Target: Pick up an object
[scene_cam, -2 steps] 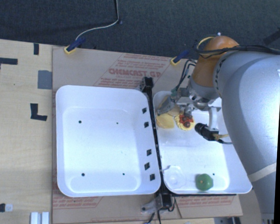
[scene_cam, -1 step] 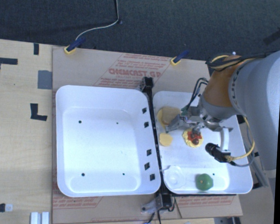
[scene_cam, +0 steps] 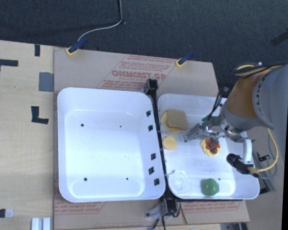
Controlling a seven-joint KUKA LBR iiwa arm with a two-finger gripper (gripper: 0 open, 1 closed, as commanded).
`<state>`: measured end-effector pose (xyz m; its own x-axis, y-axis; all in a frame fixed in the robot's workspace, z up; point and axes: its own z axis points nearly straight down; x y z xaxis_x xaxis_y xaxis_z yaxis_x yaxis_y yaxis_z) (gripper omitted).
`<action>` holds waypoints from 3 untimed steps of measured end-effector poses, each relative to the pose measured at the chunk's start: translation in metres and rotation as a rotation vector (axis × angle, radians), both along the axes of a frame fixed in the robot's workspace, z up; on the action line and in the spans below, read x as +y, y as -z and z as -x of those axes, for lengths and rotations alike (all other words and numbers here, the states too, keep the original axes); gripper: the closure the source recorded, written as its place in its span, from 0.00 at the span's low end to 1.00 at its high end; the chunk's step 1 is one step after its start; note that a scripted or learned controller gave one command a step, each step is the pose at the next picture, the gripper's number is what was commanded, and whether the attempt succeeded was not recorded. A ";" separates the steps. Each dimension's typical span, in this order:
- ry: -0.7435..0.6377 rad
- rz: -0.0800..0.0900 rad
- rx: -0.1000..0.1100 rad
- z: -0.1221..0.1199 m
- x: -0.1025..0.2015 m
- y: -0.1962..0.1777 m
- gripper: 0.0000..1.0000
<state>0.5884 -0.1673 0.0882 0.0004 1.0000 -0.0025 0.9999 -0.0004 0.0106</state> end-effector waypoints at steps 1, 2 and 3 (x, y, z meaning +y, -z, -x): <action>-0.001 0.010 -0.004 -0.001 -0.002 -0.010 1.00; 0.000 0.004 0.002 0.008 0.016 0.002 1.00; -0.001 0.001 0.003 0.069 0.068 0.002 1.00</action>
